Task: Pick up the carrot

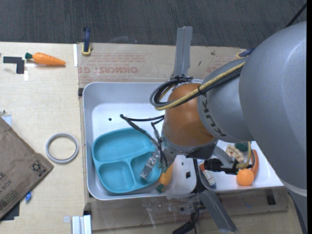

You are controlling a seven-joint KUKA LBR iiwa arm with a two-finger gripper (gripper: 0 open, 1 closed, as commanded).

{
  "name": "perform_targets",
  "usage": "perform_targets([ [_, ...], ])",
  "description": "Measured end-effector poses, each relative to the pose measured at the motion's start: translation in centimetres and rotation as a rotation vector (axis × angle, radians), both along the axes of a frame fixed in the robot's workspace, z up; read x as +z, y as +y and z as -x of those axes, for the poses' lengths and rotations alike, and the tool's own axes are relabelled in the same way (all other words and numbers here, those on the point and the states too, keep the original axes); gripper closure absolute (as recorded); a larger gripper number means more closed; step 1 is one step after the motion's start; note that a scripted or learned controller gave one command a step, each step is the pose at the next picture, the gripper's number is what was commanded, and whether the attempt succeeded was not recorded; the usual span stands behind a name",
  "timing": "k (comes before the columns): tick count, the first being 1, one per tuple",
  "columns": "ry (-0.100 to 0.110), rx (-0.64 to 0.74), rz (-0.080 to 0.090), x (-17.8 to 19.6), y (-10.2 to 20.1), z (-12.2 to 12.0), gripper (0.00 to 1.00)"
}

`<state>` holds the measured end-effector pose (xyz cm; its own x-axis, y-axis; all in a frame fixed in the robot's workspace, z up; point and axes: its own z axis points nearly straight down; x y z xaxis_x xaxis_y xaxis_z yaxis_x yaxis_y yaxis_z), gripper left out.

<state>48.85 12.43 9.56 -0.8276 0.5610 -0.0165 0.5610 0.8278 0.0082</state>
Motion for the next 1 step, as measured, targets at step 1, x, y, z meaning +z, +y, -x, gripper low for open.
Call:
perform_targets([
  [1,0.017,0.13,-0.001,9.58,-6.43,0.99,0.0],
])
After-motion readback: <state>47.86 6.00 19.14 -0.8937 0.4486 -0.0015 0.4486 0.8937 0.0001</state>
